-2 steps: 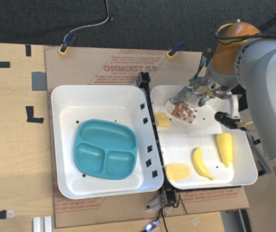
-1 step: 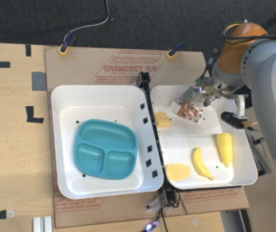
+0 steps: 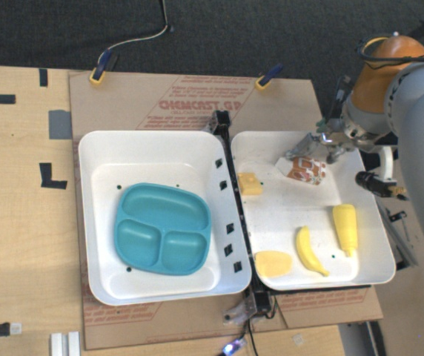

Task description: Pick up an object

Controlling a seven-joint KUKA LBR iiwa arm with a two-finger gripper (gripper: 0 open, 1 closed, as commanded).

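- The bench is topped with a tan cardboard sheet (image 3: 197,102) printed with red lettering, pinned at its far edge by two small clamps with yellow and blue grips (image 3: 102,70).
- To the left lies a pale wooden surface (image 3: 19,199) marked with dark tape pieces; beyond the bench the floor is dark carpet (image 3: 256,13), with a thin cable (image 3: 149,32) trailing across it.
- Two shallow white plastic bins sit side by side, touching along a black clipped seam.
- The left bin (image 3: 93,162) holds a teal plastic divided plate (image 3: 162,228), lying flat near the middle.
- The right bin (image 3: 368,273) holds several toy foods: a small pale-yellow cheese-like block (image 3: 250,185) by the seam, a flat yellow-orange rounded piece (image 3: 273,263) at the near edge, a yellow plastic banana (image 3: 310,252) just beside it, and a yellow corn-cob-shaped cylinder (image 3: 345,228) to the right of the banana.
- Near the far right corner of that bin lies a small red-and-white patterned packet (image 3: 307,171).
- The grey arm with its orange band (image 3: 390,50) comes in from the right and is cut off by the frame edge.
- The two-finger gripper (image 3: 323,145) sits low over the bin's far right part, just above the packet; its metal parts blur together with a greyish flap next to the packet, so I cannot tell how the claw stands or whether it touches the packet.
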